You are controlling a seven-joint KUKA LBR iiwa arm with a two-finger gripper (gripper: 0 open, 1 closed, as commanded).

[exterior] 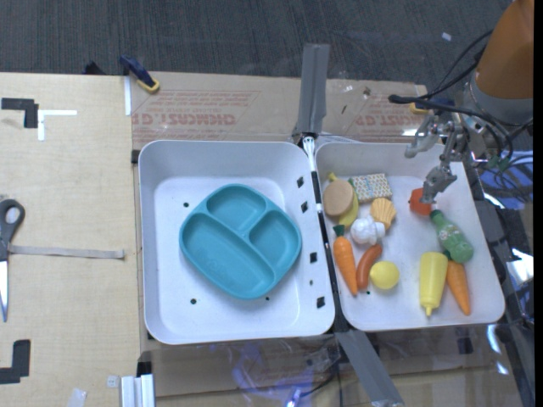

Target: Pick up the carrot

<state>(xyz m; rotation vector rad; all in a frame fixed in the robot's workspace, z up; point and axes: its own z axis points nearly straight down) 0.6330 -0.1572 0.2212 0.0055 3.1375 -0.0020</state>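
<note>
We judged the approach step was in hand: the arm hung over the right bin, its gripper low beside a red piece, holding nothing we could see; whether it was open we could not tell. The next move called for travel to a carrot. One carrot, orange and tapered, lay by the bin's left wall; another lay beside the yellow bottle.

Two white bins: the left bin holds one blue divided plate. The right bin holds two carrots, one at nine o'clock, one at four, plus one lemon and one yellow bottle.
</note>
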